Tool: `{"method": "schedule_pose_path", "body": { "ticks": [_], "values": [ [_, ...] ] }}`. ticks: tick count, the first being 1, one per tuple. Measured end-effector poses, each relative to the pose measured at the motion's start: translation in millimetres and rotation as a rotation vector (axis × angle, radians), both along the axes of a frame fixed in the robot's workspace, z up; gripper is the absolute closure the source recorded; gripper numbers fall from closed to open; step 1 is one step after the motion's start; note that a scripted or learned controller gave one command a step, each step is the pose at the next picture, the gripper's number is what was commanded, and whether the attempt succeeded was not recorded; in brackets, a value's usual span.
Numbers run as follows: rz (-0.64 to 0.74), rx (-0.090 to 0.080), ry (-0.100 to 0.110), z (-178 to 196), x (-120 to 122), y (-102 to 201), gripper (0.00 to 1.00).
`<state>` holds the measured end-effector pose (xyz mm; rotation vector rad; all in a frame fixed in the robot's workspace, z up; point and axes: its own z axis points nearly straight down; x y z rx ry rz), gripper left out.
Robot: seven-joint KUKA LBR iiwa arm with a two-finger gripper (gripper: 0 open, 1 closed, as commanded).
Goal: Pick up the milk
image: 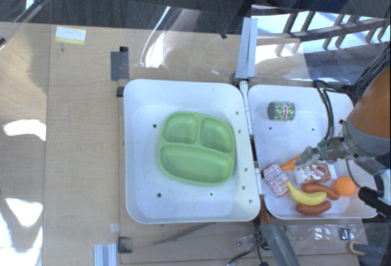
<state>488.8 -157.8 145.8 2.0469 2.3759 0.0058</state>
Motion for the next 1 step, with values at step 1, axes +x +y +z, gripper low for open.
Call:
{"method": "schedule_pose_path", "body": {
  "ticks": [1],
  "values": [
    [0.044,-0.003,-0.017,-51.1,6.2,-23.2,0.00]
  ]
}}
